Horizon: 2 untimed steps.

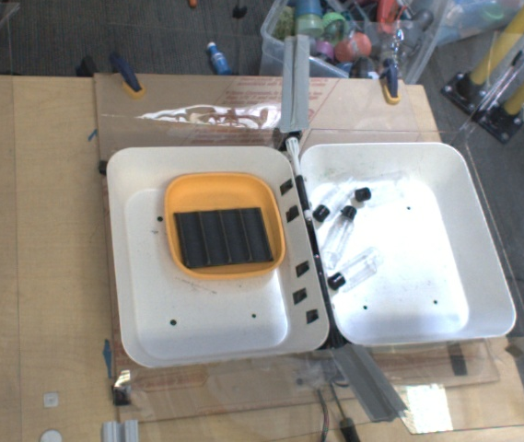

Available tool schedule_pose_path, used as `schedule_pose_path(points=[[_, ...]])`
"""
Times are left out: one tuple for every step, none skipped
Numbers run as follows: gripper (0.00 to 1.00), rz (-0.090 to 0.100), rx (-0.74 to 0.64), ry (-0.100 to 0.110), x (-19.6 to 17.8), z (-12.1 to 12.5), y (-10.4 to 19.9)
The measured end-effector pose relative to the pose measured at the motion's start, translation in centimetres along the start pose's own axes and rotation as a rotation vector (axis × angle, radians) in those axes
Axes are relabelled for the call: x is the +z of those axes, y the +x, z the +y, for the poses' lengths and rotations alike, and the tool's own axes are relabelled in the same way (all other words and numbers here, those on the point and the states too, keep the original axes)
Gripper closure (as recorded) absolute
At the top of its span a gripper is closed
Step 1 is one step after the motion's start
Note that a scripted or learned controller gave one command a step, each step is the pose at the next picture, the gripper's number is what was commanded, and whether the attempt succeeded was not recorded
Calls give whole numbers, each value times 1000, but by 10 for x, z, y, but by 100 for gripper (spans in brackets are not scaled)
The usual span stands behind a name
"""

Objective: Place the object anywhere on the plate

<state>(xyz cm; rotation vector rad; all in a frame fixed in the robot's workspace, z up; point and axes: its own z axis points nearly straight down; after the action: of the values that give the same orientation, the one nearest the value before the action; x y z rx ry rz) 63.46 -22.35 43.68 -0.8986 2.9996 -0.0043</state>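
1. Camera view, left: the left bin (142, 330) holds an orange plate (180, 194) with rounded corners. A black ribbed slab (223, 238) lies flat on the plate and covers most of its floor, so only the rim and a strip of orange at the top are clear to see.
2. Camera view, right: the right bin (446, 247) holds several clear vials with black caps, lying near its left wall and well apart from the plate. One lies lowest (354, 271), with its cap towards the divider. The others form a loose cluster (340, 219) above it. Their glass bodies nearly vanish against the white floor, so I cannot tell their exact count or whether they touch.
3. Along the seam between the bins sits a row of small black clips (301, 268); what they are fixed to is hard to make out.
4. A clear tub of coloured toys (363, 17) beyond the tabletop (31, 247) is cut off by the top edge.
5. The gripper: I cannot tell its state.
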Motion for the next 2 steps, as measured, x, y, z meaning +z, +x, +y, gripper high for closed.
schedule_pose_path(points=[[100, -1, -402, -2, 1, -16, -29], [100, -1, -751, -4, 1, -16, -30]])
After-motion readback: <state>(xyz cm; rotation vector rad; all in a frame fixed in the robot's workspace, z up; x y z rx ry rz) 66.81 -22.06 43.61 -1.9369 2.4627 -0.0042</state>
